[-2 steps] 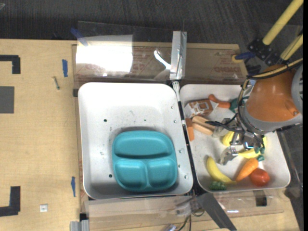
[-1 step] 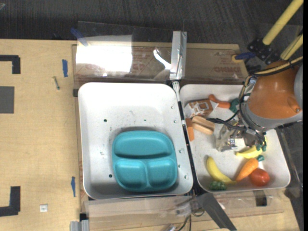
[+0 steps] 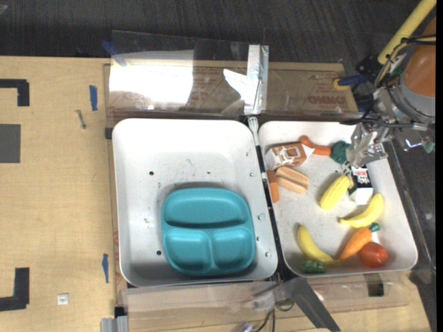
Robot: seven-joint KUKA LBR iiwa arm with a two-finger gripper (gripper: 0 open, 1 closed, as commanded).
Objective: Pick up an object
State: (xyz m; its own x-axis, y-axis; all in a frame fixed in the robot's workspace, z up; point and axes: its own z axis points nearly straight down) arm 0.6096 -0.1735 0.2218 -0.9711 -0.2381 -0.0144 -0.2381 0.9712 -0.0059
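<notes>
1. Nearest the camera, a teal divided tray (image 3: 208, 236) lay flat in the left bin (image 3: 131, 185), toward that bin's near edge.
2. Toy food was scattered in the right bin (image 3: 405, 234). At its near edge lay a banana (image 3: 311, 246), with a carrot (image 3: 356, 241) and a red tomato (image 3: 374, 254) touching each other toward the near right corner.
3. A second banana (image 3: 363, 214) lay by the right wall, and a yellow corn cob (image 3: 334, 191) rested at mid-bin.
4. A hot dog (image 3: 291, 180) and a small printed box (image 3: 288, 155) lay beside the left wall; an orange piece (image 3: 313, 146) and a green piece (image 3: 340, 151) lay near the far edge.
5. The gripper (image 3: 360, 159) hung over the far right part of the right bin, just above the corn cob and a small black-and-white item (image 3: 360, 178).
6. How far the claw was open, and whether it held anything, could not be told.
</notes>
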